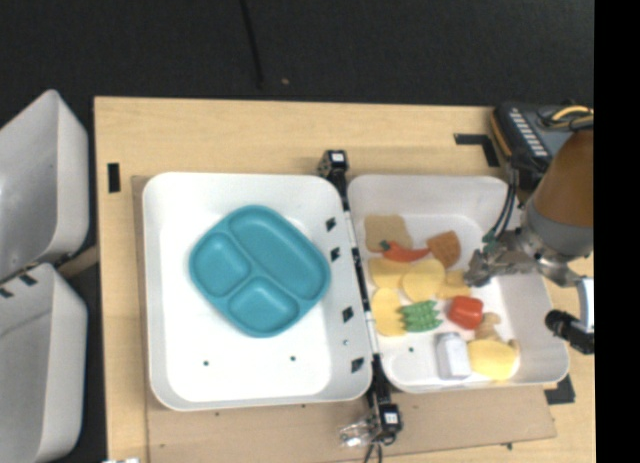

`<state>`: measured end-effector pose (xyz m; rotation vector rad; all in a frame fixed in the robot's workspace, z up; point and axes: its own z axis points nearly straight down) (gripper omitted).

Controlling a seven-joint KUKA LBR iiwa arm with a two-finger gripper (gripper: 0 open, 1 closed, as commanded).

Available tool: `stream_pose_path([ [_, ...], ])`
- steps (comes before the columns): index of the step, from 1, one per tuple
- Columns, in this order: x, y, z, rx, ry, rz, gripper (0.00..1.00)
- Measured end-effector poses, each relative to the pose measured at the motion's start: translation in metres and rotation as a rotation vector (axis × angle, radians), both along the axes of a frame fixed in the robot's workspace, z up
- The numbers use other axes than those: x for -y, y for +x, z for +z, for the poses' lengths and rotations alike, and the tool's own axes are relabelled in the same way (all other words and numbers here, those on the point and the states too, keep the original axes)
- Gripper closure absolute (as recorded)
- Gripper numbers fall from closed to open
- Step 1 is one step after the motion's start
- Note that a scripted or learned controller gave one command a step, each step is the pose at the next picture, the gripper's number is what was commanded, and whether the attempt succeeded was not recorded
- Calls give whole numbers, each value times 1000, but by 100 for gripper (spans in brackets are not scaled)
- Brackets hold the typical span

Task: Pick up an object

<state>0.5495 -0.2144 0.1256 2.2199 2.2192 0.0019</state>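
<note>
Red toy piece point(465, 309) just beside pincer point(477, 272); cannot tell pincer's spread.

No text, label, brand, number or sign can be read anywhere. The small pale container point(452, 356) near the front of the right bin point(430, 191) is too blurred to tell whether its face bears any print. The little black fittings point(333, 162) along the bins' shared edge are too small to show any marking.
</note>
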Motion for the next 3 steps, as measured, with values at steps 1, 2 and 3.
stream_pose_path([
  [1,2,-3,62,1,-1,2,100],
  [2,4,-2,115,3,-2,4,100],
  [3,-41,27,107,-2,0,7,100],
])
